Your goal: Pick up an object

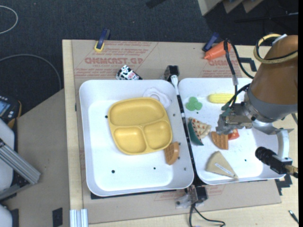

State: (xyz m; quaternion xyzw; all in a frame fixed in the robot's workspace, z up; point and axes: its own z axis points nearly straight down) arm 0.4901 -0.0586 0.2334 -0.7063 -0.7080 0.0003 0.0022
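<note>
My gripper (230,123) hangs low over the middle of the right bin (246,174), reaching in from the right under the orange-banded wrist. Just below it lie a brown waffle-like piece (219,140) and a small red piece (233,135); whether it touches either is unclear. A pizza slice (199,128) lies to its left, with a green toy (193,104) and a yellow corn cob (220,98) further back. A tan wedge (220,165) rests near the bin's front.
The left bin (94,164) holds a yellow divided plate (139,126), a white item (158,96) behind it and a brown pastry (172,152) at its front right. A black divider clip (172,73) sits between the bins. A black fitting (270,159) juts over the right bin's front right.
</note>
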